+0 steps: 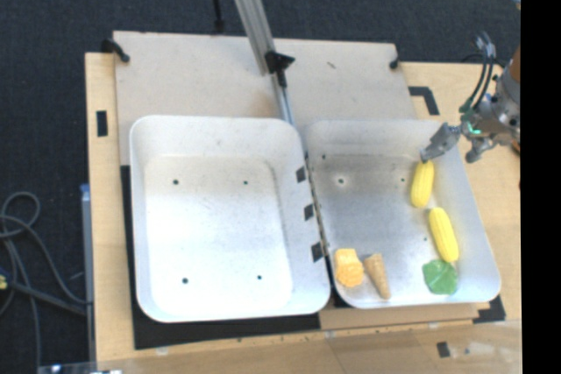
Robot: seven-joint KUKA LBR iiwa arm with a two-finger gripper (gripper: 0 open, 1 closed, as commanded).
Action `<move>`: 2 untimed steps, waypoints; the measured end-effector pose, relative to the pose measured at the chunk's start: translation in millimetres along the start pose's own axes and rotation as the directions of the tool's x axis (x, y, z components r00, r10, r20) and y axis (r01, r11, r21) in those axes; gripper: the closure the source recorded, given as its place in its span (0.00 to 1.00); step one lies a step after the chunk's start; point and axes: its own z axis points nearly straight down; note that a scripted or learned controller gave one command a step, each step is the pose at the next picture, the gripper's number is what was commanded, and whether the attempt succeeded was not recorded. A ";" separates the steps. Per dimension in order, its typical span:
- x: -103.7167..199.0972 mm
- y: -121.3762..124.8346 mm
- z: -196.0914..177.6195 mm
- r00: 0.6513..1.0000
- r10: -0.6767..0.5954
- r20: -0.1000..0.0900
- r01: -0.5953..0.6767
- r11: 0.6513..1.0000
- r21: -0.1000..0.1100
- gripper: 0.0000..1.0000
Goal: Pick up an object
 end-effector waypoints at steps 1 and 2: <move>-1.0 -8.4 45.5 1.000 0.005 -0.001 -0.005 1.000 0.004 0.00; -1.2 -13.6 88.6 1.000 0.005 -0.001 -0.005 1.000 0.004 0.00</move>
